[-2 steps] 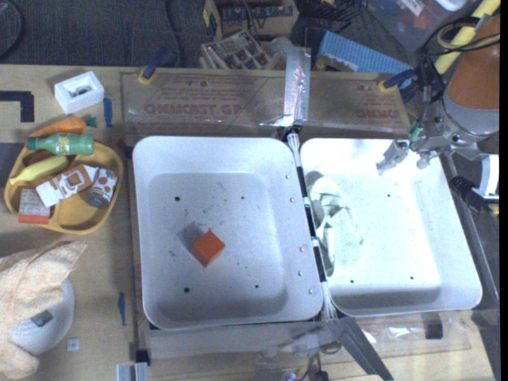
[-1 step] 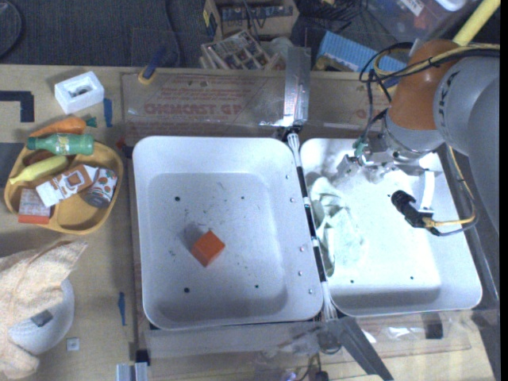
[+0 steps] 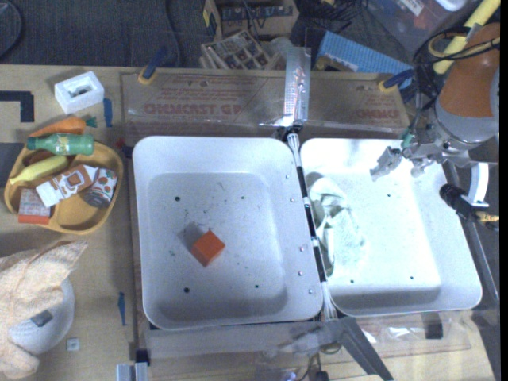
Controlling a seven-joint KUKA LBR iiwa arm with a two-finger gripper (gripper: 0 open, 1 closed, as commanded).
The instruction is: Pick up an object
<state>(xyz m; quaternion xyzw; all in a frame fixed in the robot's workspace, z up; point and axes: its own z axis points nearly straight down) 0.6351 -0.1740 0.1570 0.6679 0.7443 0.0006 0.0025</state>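
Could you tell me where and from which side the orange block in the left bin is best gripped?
Probably from straight above, closing on two opposite flat sides of the orange block. It lies turned diagonally in the left bin, well away from the walls, so the hand should rotate to match.

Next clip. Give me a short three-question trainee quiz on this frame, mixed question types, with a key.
1. True or false: the orange block lies in the right bin.
2. Which bin is the gripper above? A) left bin B) right bin
3. Fill in: beside the bench, the yellow bowl holds a green ____.

Key
1. False; it lies in the left bin.
2. B, near that bin's far edge, with nothing visible between its fingers.
3. bottle
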